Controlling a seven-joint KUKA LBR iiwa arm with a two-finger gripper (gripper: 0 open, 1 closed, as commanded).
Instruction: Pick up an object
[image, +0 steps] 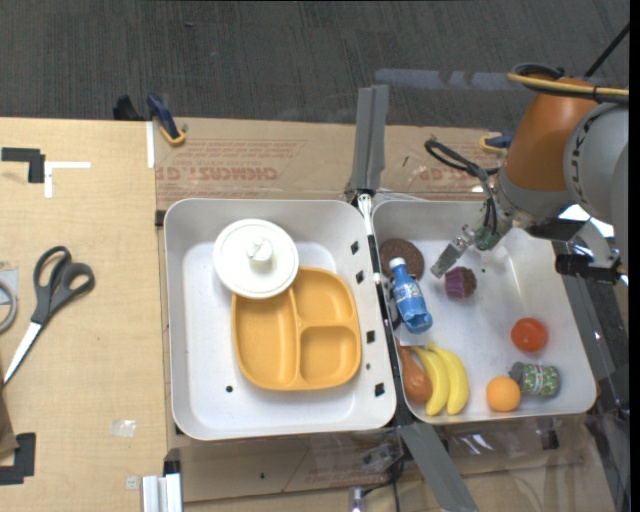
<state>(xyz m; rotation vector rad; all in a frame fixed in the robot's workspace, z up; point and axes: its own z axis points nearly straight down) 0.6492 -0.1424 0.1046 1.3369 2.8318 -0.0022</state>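
1. The grey arm's two-finger gripper (456, 254) hangs low over the far half of the right-hand shallow white bin (560, 300), its jaws slightly apart with nothing between them
2. The nearest thing, and my guess for the target, is the small dark purple rounded object (460, 283) (perhaps a plum or fig), lying on the bin floor just beside the jaws, on the side toward the bin's near edge
3. It is roundish, so no long axis matters much; the jaws need only a short shift toward the near edge and a drop to straddle it
4. Close on the other side, toward the bin's left wall, sit a brown round ball-like object (402, 255) and a blue plastic bottle with a white cap (408, 297), the bottle's long axis running far-to-near along that wall
5. A drift leftward could nudge the bottle rather than the purple object
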